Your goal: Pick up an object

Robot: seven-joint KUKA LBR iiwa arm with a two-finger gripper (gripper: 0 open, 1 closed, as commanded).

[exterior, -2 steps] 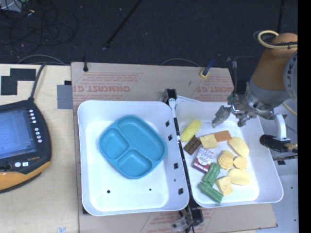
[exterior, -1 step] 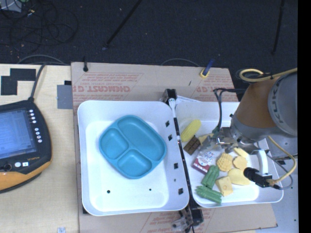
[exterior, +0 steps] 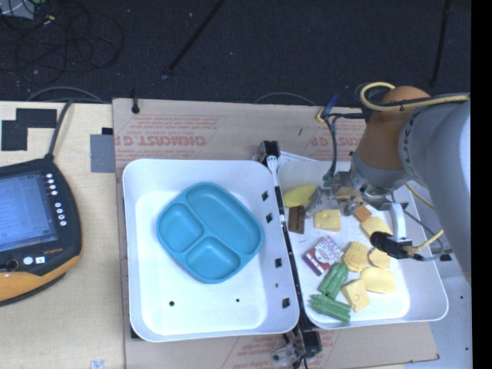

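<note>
End effector (exterior: pixel 332 194) is seen low in right bin (exterior: pixel 430 302); finger state cannot be told. Cheese wedge (exterior: pixel 328 221) just below it, yellow piece (exterior: pixel 298 196) beside, blue plate (exterior: pixel 209 231) well apart.

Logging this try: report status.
Hand low in the right white bin, above the pale yellow cheese-like wedge. Nothing seen held. Yellow and green toy foods crowd close by.
</note>
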